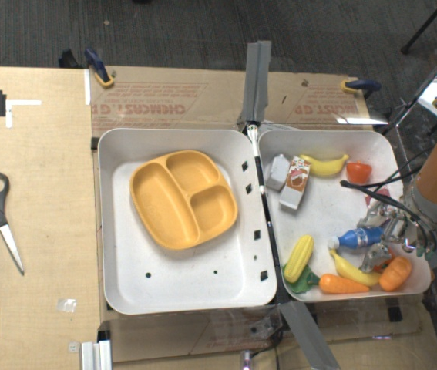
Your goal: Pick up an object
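The gripper (380, 247) sat low in the right bin (322, 206), over the blue bottle (359, 238) beside a banana (352, 269), positioned for picking; finger state could not be determined.

One fixed camera above the bench (33, 206), angled down, both white bins (110, 230) in frame

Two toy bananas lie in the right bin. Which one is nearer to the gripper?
The banana at the bin's near edge, beside the carrot; the gripper hangs just over it. The other banana lies at the far side.
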`<state>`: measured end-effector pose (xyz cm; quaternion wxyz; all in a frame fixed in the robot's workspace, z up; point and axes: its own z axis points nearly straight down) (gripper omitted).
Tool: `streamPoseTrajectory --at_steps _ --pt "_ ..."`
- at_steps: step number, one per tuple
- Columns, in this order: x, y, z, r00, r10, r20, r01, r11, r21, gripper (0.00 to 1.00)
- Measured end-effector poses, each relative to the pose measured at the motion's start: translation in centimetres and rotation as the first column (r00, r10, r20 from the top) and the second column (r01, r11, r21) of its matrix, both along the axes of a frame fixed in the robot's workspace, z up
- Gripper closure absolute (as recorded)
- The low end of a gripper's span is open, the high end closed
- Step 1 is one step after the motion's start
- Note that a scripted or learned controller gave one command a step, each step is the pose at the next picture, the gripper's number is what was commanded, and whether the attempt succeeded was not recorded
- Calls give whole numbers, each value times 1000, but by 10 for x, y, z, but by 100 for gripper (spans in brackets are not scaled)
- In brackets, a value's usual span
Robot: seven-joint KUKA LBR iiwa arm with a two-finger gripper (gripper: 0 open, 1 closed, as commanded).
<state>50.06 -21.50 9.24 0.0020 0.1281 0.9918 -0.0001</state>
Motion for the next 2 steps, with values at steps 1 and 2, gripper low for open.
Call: streamPoseTrajectory --at_steps 1,2 --pt "0 0 0 1000 0 0 0 1000 0 0" --pt "0 0 0 1000 0 0 0 1000 0 0"
